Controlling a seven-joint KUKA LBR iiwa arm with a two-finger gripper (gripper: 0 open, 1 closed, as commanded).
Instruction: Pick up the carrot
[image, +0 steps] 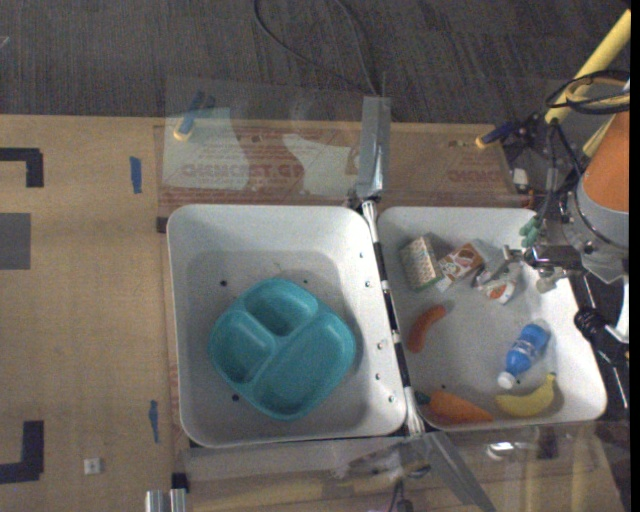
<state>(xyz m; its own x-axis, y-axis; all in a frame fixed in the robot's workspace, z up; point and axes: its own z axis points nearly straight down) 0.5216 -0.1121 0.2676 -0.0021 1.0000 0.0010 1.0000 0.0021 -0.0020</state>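
The carrot (458, 408), orange with a small green top, lies flat along the front wall of the right bin (590, 345), near its front left corner. The gripper (522, 258) hangs at the end of the grey arm over the back right of that bin, close to some small cartons. It is well behind and to the right of the carrot. Nothing shows between gripper and carrot but bare bin floor and a blue bottle.
In the right bin also lie an orange-red sausage shape (427, 327), a green-striped carton (421, 262), a small orange carton (461, 263), a white packet (500, 288), a blue bottle (525, 352) and a banana (528, 398). The left bin (190, 250) holds a teal divided plate (283, 347).
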